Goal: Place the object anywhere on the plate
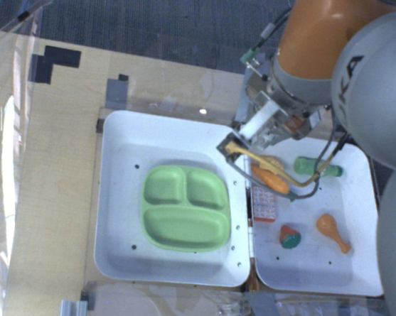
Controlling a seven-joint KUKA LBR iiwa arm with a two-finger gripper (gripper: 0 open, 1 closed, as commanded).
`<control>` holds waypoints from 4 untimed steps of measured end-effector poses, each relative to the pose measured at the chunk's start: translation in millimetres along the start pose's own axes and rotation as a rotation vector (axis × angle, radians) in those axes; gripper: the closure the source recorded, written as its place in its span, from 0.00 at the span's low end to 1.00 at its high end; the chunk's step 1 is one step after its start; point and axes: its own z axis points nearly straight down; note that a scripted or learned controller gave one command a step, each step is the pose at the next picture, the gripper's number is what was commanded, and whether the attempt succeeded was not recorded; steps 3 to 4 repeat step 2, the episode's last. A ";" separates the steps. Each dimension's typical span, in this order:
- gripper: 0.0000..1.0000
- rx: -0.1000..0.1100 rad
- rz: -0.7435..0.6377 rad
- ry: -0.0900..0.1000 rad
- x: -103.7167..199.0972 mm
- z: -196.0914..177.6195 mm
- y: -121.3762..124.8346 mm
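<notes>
Here we go: the grey arm with its orange band comes in from the upper right of the frame, and the gripper (277, 128) hangs over the upper left corner of the right bin (356, 270). Is it open or shut? I cannot tell from this angle, and nothing can be seen in its grasp.

Just below it in the frame lies an orange carrot (267, 178), slanted, near that bin's left wall. It is the likeliest object for the task, since it is the nearest piece to the gripper. A flat pink-red packet (264, 206) lies right under the carrot in the frame, along the same wall. Lower down there's a small red-and-green piece (289, 237), and to its right an orange drumstick shape (334, 231). A long green piece (320, 167) lies near the top of the bin.

Over at centre frame, the green divided plate (186, 208) sits flat in the middle of the left bin (112, 186). Every loose piece lies in the right bin, apart from the plate. Both bins rest side by side on the pale wooden desk (53, 172).
</notes>
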 end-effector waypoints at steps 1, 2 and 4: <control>1.00 0.009 -0.138 -0.006 -50.3 127.1 -39.1; 1.00 0.005 -0.326 0.000 22.2 6.3 -81.9; 1.00 0.005 -0.326 0.000 22.2 6.3 -81.9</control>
